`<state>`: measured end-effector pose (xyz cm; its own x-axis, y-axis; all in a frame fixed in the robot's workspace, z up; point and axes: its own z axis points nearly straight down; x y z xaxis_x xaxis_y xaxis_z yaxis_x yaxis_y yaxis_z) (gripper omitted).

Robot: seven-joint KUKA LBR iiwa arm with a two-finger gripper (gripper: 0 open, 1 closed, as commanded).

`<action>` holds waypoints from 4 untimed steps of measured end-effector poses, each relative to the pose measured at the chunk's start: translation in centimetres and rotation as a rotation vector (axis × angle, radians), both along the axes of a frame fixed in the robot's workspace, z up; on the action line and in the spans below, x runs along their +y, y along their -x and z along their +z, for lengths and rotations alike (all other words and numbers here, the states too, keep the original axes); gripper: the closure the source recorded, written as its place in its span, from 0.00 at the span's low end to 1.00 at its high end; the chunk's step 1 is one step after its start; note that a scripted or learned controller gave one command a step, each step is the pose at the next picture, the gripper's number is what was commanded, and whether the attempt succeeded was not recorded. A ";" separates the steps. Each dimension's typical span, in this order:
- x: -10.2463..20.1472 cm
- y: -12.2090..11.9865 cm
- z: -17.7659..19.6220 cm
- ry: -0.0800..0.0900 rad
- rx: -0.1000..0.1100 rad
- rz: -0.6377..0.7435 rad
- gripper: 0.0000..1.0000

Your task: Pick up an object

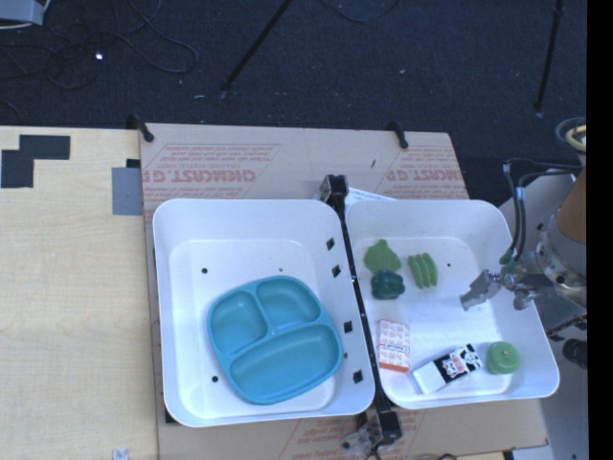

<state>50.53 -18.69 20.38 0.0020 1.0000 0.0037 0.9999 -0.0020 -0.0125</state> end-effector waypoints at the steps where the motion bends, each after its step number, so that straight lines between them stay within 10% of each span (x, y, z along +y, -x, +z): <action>1: 0.0 -0.2 0.5 0.002 -0.009 0.002 0.00; 3: -0.8 -0.8 -11.4 0.000 -0.004 0.002 0.00; 4: -0.8 -0.8 -11.7 0.002 -0.009 -0.001 0.00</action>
<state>51.33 -19.45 8.72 0.0030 1.0000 0.0021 1.0000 -0.0030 -0.0034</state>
